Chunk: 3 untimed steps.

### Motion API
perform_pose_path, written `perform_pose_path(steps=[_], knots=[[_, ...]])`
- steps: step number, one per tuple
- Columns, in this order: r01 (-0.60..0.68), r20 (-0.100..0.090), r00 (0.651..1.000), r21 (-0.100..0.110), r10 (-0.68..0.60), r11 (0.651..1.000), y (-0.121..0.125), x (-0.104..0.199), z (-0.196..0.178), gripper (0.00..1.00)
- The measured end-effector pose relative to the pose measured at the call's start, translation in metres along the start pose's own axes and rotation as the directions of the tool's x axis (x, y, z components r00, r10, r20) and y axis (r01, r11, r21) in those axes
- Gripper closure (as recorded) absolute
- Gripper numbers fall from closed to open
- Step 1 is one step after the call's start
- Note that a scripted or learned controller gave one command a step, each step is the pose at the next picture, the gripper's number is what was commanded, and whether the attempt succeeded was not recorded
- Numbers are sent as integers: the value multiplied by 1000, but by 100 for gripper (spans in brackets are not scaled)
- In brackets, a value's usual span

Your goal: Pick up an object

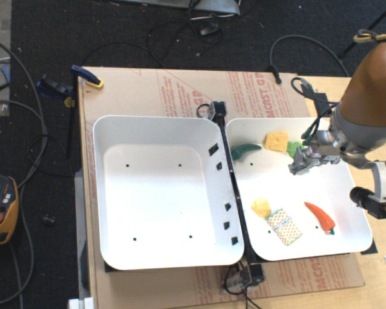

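A robot arm's end effector [300, 165], grip state impossible to tell, hovers in the right bin [347, 237] near a yellow block [276, 141], which looks light, rigid, best pinched across flat sides.

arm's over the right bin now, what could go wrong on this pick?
1. The gripper sits beside the small green piece, which touches the yellow block; closing there could nudge both or catch neither.
2. That cluster lies near the right bin far wall, so a push may wedge the pieces against it.
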State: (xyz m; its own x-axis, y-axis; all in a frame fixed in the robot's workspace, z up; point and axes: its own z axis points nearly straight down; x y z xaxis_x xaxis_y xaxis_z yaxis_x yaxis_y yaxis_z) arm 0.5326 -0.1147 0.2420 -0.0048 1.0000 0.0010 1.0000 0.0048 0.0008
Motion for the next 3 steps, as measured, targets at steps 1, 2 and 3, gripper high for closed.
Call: perform_pose_path(steps=[1, 2, 3], knots=[[0, 0, 1000, 1, 0, 1000, 17, 50, 4, 100], [1, 0, 1000, 0, -1, 1000, 21, 105, -4, 100], [-1, 1, 1000, 2, 1, 1000, 26, 152, 9, 100]])
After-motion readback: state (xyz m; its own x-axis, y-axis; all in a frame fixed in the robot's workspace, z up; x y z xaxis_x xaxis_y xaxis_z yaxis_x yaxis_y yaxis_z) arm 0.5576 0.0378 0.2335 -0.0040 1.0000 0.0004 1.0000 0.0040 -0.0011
